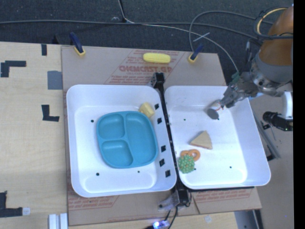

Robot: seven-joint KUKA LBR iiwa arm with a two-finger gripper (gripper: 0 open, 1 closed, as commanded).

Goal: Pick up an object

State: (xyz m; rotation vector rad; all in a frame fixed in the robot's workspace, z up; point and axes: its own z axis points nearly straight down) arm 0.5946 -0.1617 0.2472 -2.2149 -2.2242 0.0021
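Note:
My gripper (pixel 215 111) hangs over the far part of the right bin (pixel 248 171), reaching in from the right. Below it and nearer the front lies a tan wedge (pixel 202 140). A green knobbly ball (pixel 186 164) rests against an orange ring (pixel 192 153) at the bin's front left. In the left bin (pixel 81 128) lies a blue divided plate (pixel 127 138), with a small yellow piece (pixel 147 109) at its far right corner. Nothing shows between the fingers.
A yellow banana-shaped toy (pixel 156 57) lies on the cardboard behind the bins, between two blue and yellow clamps (pixel 76 44). Black clips (pixel 158 79) join the bins along the middle divider. Cables loop behind the arm.

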